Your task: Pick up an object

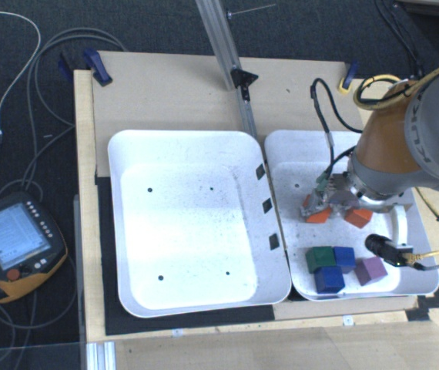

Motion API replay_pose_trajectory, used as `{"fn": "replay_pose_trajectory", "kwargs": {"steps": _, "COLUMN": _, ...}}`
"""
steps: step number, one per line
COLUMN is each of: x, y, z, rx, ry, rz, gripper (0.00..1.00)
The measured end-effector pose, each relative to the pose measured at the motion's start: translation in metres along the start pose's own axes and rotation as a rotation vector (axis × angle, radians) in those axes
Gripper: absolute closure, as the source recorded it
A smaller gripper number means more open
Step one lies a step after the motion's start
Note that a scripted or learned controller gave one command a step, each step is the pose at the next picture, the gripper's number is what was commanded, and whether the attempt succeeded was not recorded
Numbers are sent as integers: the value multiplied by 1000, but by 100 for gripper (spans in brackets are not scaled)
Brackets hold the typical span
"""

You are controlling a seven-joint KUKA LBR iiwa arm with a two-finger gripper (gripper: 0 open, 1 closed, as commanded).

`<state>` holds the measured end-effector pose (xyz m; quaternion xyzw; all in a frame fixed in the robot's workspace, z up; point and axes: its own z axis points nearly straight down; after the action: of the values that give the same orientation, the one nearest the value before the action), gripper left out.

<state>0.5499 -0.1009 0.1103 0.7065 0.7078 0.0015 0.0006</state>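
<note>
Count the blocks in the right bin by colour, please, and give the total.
Orange: 2, orange block by the gripper and orange block under the wrist
Blue: 2, blue block and front blue block
Green: 1, green block
Purple: 1, purple block
Total: 6

Dark carpet floor (19,307), loose cables (27,45) (grey, white). Plywood bench (165,91); handheld pendant (15,245), probably a teach pendant, lies left.

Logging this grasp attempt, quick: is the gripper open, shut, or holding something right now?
Gripper: cannot be told. It sits low in the right bin by an orange block, but the arm's wrist hides how it stands.
</note>
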Motion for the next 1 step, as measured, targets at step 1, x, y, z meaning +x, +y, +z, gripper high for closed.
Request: {"fn": "replay_pose_trajectory", "kwargs": {"steps": 1, "x": 96, "y": 26, "z": -94, "rx": -6, "ry": 2, "rz": -9, "gripper": 100}}
